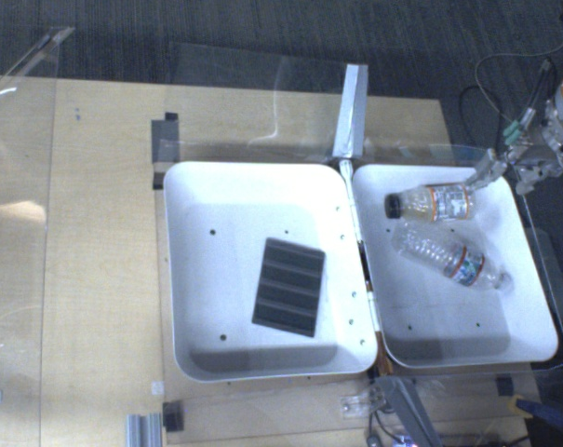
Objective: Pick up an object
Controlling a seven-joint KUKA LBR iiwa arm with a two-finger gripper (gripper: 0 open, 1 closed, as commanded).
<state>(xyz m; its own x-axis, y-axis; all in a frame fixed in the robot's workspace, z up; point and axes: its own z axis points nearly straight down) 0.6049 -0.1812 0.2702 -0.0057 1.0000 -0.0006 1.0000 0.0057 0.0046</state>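
Blurring gripper (493, 168) (arm edge-cropped) over clear bottles (432, 204).

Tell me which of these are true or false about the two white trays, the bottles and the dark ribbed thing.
1. The dark ribbed pad lies in the left bin. True.
2. Three bottles lie in the right bin. False: two, the black-capped bottle and the crushed clear bottle.
3. Both bottles stand upright. False: both lie on their sides.
4. The gripper is at the right bin's far edge, near the black-capped bottle. True.
5. The gripper is lifting the pad. False: the pad lies alone in its bin.
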